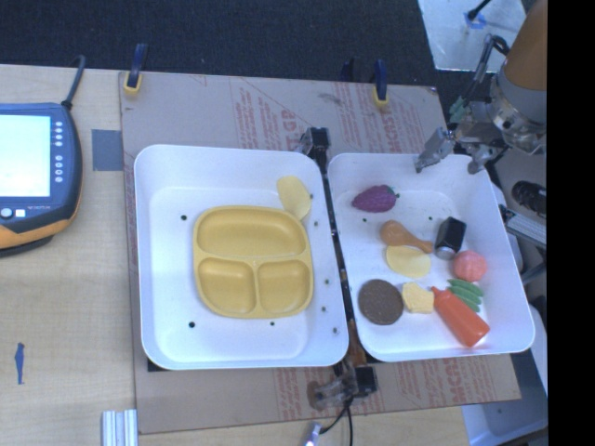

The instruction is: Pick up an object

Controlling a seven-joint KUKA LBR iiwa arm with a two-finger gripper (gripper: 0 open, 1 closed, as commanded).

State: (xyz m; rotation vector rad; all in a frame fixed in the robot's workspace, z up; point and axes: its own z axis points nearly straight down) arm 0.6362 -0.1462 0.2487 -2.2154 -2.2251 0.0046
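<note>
The right bin (493,342) holds several toy foods: a purple berry-like piece (374,198), a brown drumstick (403,236), a black cylinder (450,235), a pale yellow slice (408,262), a pink ball (470,266), a brown round patty (379,301), a small yellow chunk (418,298) and an orange carrot with green top (460,312). My gripper (454,152) hangs open above the bin's far edge, its two fingers spread, with nothing between them. It is up and to the right of the purple piece.
The left bin (158,249) carries a yellow divided plate (253,260) and a pale yellow piece (294,195) at the plate's far right corner. A teach pendant (33,170) lies on the bench at the left. Clamps stand at the cardboard's far edge.
</note>
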